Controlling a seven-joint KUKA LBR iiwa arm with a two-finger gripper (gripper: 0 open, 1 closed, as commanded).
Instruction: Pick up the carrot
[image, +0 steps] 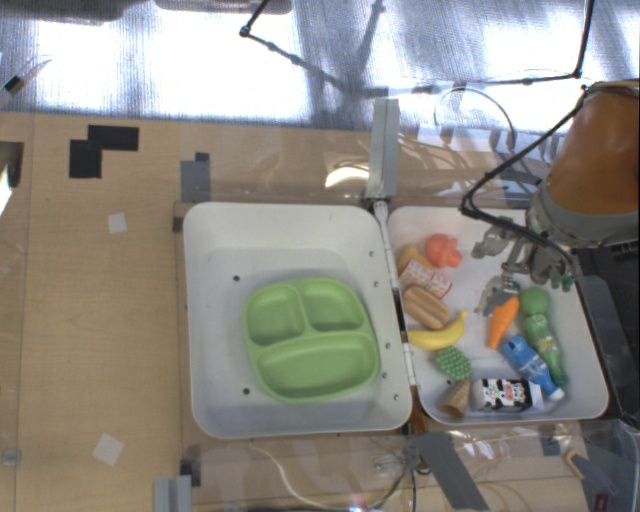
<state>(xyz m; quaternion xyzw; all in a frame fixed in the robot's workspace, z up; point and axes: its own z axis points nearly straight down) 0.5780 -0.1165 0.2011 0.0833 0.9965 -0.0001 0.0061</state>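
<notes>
In the right bin (590, 395), the gripper (503, 292) right above the carrot (502, 321), its open-or-closed state impossible to tell.

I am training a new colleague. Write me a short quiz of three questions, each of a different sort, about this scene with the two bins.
1. True or false: the carrot lies in the same bin as the green divided plate.
2. Which thing lies directly left of the carrot? A) milk carton B) banana C) blue bottle
3. Fill in: the claw is directly above the carrot's ____ end.

Key
1. False. The carrot lies in the right bin, the plate in the left bin.
2. B, the banana.
3. Upper.
</notes>
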